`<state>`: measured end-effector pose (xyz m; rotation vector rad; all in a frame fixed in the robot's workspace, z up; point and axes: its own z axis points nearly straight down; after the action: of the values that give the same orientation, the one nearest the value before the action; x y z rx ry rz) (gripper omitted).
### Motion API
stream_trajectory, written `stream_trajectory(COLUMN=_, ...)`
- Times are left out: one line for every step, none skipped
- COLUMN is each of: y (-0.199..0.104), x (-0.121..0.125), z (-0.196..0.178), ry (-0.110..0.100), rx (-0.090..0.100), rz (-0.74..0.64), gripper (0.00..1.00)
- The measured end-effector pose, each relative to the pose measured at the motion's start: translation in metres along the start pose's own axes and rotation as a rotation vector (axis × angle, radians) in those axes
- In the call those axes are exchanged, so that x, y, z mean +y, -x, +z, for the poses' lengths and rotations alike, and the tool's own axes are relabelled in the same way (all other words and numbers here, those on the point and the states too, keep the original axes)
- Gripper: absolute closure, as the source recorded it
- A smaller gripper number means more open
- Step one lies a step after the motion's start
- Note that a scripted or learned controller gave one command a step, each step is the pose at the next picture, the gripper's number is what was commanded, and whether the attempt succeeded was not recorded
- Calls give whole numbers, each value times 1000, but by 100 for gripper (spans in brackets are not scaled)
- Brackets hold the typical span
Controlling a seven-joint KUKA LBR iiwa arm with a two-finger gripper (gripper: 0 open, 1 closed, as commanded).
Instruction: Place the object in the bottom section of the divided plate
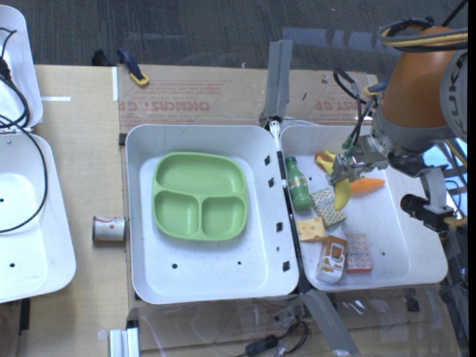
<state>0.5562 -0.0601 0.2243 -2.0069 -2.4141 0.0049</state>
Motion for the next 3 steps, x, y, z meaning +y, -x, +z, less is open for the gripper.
stream_trajectory(y=-72, x=59, z=25, ry=-1, rx=-1, rz=89, gripper=100)
stream_trajectory(y=-137, x=130, z=15, ry=2, rx=-2, rz=-429, gripper=100)
stream_trajectory(y=-137, x=130, z=15, ry=2, rx=-2, rz=-429, gripper=0)
